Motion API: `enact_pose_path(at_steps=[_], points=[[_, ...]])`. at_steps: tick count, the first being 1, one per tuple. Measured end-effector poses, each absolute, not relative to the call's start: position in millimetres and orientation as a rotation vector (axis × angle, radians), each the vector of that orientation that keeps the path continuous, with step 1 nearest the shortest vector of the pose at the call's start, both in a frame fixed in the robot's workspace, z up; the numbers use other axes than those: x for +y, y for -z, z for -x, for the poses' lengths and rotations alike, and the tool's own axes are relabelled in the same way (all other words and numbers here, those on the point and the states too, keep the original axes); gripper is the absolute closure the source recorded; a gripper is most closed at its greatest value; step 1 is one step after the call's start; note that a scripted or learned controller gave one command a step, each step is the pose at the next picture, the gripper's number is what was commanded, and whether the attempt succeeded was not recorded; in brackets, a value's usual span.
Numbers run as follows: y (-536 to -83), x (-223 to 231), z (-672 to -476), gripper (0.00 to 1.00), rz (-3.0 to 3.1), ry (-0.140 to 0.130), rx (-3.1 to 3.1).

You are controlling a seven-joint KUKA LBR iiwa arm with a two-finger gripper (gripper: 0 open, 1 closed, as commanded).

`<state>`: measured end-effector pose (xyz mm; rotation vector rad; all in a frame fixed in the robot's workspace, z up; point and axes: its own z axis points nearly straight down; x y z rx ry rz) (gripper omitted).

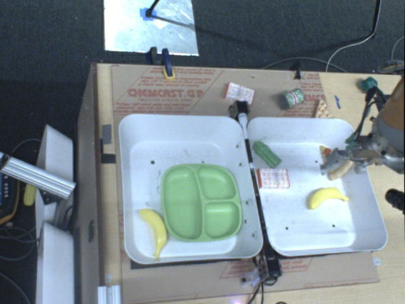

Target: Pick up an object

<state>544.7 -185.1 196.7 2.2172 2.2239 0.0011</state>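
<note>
Banana (327, 197) lies loose at 4 o'clock in right bin (316, 242), reachable; gripper (335, 168) hovers at 2 o'clock, apparently pinching a small tan piece (339, 170), likely mid-grasp.

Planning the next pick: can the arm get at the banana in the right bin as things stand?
Probably yes. The banana lies alone on the right bin's floor, just below the gripper, with nothing over it.
</note>
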Motion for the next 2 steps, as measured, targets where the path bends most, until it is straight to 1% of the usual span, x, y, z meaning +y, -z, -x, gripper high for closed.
enact_pose_path(at_steps=[1,2], points=[[-96,-145,-509.8,0.0,-2.221,0.001,2.224],[-113,-206,-611.9,0.0,-2.213,-0.005,2.225]])
